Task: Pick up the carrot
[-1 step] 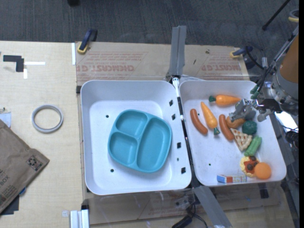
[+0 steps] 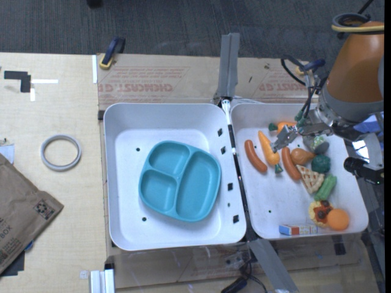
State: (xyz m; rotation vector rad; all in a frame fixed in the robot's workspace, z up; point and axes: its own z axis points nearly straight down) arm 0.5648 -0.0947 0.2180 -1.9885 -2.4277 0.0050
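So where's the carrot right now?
The carrot lies in the right bin, near its top, between the red sausage and the gripper.

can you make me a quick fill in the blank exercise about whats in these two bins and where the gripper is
1. The teal plastic divided plate has ____ compartments.
2. That plate lies in the ____ shallow white bin.
3. The two-finger gripper hangs over the ____ shallow white bin, close to the orange toy carrot.
4. The red toy sausage lies to the ____ of that carrot in the camera view.

Missing words: three; left; right; left
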